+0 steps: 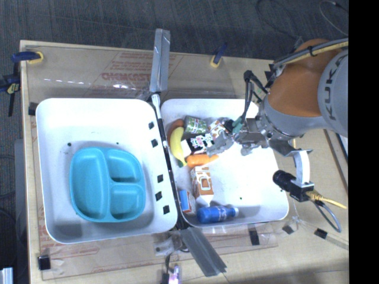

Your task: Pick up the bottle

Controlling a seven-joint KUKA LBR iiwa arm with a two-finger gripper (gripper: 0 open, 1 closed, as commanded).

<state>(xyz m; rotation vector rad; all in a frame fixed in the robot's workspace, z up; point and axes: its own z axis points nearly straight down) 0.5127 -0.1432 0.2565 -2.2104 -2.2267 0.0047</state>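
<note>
The left bin (53, 158) holds a blue divided tray (108, 184). In the right bin (260, 188), a banana (176, 145), carrot (201, 158) and small carton (203, 180) crowd the left side; the blue bottle (216, 213) lies at the front wall. Whether the jaws (224, 132) are open or closed cannot be told; they sit over cluttered packets, well apart from the bottle.

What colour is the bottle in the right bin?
Blue, seen in the camera view: the bottle lies at the bin's near edge.

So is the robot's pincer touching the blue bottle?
Apart. The camera view shows the pincer up by the carrot, while the blue bottle lies at the right bin's near edge, with bare white floor between.
</note>
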